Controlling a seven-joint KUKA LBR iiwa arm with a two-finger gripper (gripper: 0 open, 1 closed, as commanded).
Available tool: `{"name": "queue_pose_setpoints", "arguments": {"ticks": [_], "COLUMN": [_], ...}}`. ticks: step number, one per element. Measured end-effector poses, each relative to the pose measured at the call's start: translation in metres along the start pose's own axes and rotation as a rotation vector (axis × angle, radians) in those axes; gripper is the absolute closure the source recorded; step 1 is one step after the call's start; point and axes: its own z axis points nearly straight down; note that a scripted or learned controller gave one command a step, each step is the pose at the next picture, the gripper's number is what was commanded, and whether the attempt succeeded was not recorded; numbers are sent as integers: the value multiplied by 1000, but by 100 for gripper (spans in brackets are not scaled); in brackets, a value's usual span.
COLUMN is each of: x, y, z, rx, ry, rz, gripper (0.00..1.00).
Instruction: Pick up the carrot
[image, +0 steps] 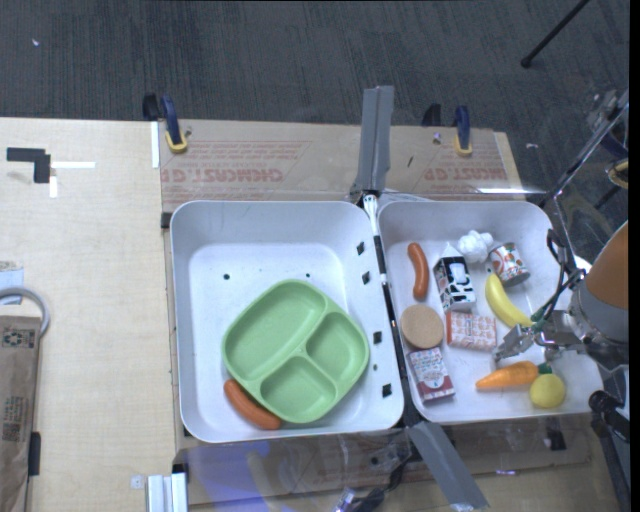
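Dark floor lies behind the pale wooden surface (90, 300), which carries two shallow white bins side by side, with a sheet of brown cardboard (300, 165) clamped under their far edge. In the left bin (200, 250) a green divided plate (295, 350) rests, and one orange-red sausage (250, 405) lies touching its near-left edge. The right bin (440, 215) holds many small things: a second sausage (418, 270), a round brown patty (423, 326), some little food boxes, a small can (508, 263), a banana (505, 300), a lemon (547, 390) and the carrot (508, 377). The carrot lies flat on the bin floor near the front right part, just beside the lemon, with its thin point directed to the left. The claw (520, 343) comes in from the right and hangs just above the carrot, close to the lower end of the banana. Its fingers (507, 347) seem a little spread, but they are thin and partly mixed with cables, so I say this with care; nothing is between them. In my judgement the task is at the approach step: the arm has reached the correct zone, but the carrot is not yet gripped and not yet lifted. What is left is to lower the claw around the carrot, to close on it and to raise it out of the bin. The neighbouring lemon and banana could be touched by mistake.
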Motion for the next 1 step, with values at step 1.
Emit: {"name": "queue_pose_setpoints", "arguments": {"ticks": [1], "x": [36], "y": [-2], "z": [1], "rx": [-1], "ry": [-4], "rz": [417], "gripper": [0]}}
